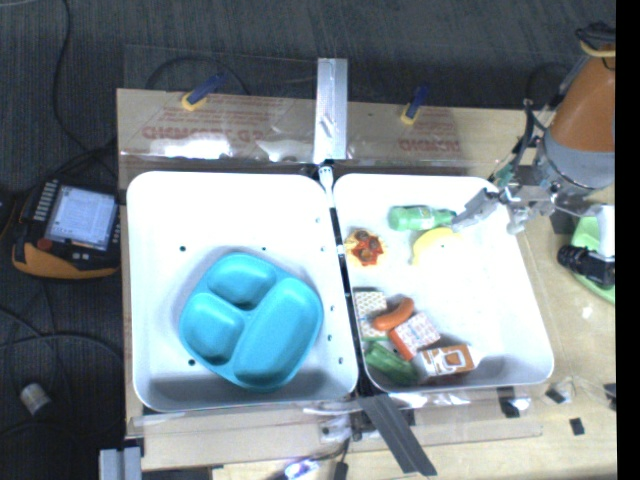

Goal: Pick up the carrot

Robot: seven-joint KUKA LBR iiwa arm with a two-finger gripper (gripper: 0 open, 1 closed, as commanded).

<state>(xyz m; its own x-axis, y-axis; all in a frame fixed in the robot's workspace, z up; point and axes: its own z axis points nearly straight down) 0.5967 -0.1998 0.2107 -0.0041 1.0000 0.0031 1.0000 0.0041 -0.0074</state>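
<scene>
I am finding open floor in the right bin [505,298] along its right side. Items are crowding its left: a green bottle [418,216], banana [432,241], and a front-corner pile [410,343].

carrot [391,315] | orange-red, stubby | lying tilted | right bin, lower left, among other items

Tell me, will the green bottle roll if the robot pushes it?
Probably: the green bottle lies on its side, so a sideways nudge could roll it. The yellow banana beside it might block it. It looks like plastic, so likely light.
</scene>
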